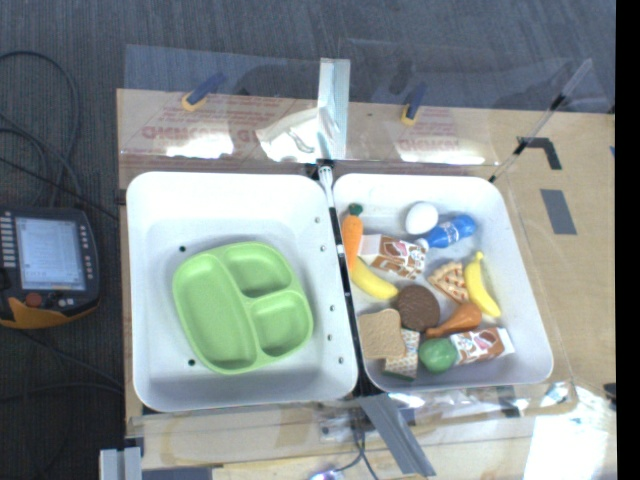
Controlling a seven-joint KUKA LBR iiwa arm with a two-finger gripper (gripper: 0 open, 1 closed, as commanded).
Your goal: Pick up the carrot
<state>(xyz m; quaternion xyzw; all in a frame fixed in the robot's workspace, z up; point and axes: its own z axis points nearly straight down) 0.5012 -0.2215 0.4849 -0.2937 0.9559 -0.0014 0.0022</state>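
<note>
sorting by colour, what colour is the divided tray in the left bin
Light green plastic divided tray, seen in the camera view.

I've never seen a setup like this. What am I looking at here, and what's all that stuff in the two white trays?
This is one camera fixed above a robot's workbench, looking down at a slant. Two shallow white bins sit side by side. The left bin holds a green plastic divided plate. The right bin holds toy food: an orange carrot with a green top by its left wall, two yellow bananas, a white egg, a brown cookie and small packets. The carrot, the item to be picked up, lies untouched. Left of the bench is the grey control pad.
</note>
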